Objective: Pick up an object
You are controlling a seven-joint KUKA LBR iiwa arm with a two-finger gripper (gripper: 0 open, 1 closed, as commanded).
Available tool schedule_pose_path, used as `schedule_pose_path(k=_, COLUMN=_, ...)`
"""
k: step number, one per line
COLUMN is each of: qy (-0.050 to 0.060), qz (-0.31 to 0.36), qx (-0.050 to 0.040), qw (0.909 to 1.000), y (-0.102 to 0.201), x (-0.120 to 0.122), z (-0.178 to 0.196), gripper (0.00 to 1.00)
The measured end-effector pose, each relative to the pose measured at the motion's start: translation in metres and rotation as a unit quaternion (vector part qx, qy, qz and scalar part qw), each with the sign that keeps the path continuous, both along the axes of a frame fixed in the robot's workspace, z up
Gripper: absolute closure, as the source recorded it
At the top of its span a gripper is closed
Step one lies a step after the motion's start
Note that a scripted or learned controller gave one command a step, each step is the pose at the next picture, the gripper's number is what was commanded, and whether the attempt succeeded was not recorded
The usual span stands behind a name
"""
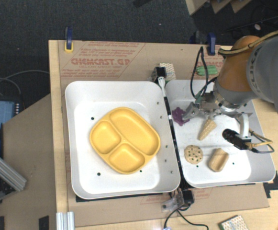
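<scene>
My gripper [209,113] hangs low over the back of the right bin [258,174]. Directly under it lies a tan ice-cream cone [206,129], its wide end nearest the gripper and its tip pointing toward the bin's front. Whether the gripper touches the cone is unclear. A small purple object [178,115] lies just left of the gripper, by the bin's left wall. Nearer the front of the same bin sit a chocolate-chip cookie [193,154] and a tan bread-like chunk [218,159].
The left bin [76,109] holds a yellow divided plate [124,139] in its middle. A green item [206,71] lies on the bench behind the right bin. The arm covers the right bin's back right corner.
</scene>
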State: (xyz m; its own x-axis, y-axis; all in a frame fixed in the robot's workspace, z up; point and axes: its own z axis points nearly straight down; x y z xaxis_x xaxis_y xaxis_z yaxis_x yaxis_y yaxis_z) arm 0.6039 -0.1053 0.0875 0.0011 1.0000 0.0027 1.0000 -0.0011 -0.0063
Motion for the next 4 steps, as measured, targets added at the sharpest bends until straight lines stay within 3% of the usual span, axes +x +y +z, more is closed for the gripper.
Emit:
schedule_pose_path(k=1, qy=-0.004, qz=-0.001, qx=-0.0016, qw=1.0000, y=-0.020, x=-0.036, z=0.000, gripper=0.00)
schedule_pose_path(k=2, qy=-0.006, qz=0.000, qx=-0.0021, qw=1.0000, y=-0.019, x=-0.034, z=0.009, gripper=1.00)
schedule_pose_path(k=3, qy=-0.006, qz=0.000, qx=-0.0019, qw=1.0000, y=-0.019, x=-0.034, z=0.009, gripper=0.00)
schedule_pose_path(k=4, qy=-0.008, qz=-0.001, qx=-0.0025, qw=1.0000, y=-0.019, x=-0.034, z=0.019, gripper=1.00)
